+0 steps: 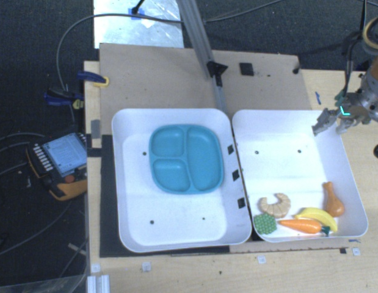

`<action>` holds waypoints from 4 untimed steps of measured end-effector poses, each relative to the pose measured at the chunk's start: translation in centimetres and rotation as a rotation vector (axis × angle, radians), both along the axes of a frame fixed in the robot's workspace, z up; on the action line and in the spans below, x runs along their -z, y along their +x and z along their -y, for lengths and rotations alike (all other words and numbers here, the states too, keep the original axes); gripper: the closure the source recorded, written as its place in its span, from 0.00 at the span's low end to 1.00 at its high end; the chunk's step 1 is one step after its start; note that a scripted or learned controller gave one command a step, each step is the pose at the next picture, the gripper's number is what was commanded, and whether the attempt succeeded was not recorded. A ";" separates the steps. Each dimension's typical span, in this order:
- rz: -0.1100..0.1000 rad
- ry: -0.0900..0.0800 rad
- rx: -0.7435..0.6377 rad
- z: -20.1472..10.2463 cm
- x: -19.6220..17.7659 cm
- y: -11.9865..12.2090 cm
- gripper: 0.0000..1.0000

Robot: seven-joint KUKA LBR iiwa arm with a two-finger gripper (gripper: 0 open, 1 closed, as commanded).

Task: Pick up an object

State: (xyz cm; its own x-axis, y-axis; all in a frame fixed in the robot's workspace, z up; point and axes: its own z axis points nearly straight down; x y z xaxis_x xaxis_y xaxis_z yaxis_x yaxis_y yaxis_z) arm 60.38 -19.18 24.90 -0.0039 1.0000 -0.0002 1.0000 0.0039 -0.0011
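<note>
Claw over right bin — unladen

You have open floor across most of the right bin: its upper and middle parts lie bare. The clutter sits in its near right corner, where a croissant, a green piece, a carrot, a banana and a drumstick crowd together, several touching. In the left bin a blue divided plate fills the middle, leaving you a bare strip along the near side. A slanted metal pole crosses above the bench behind the bins.
</note>
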 end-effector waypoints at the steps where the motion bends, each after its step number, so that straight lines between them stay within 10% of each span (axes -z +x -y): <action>1: 0.003 -0.001 -0.001 0.0 -0.2 0.1 0.00; 4: 0.001 -0.001 -0.001 1.3 14.9 1.3 0.00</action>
State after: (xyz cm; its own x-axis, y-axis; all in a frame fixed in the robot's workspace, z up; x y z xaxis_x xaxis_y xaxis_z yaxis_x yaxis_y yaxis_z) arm 61.73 -20.52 10.02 -0.0053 1.0000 -0.0007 1.0000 0.0053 0.0000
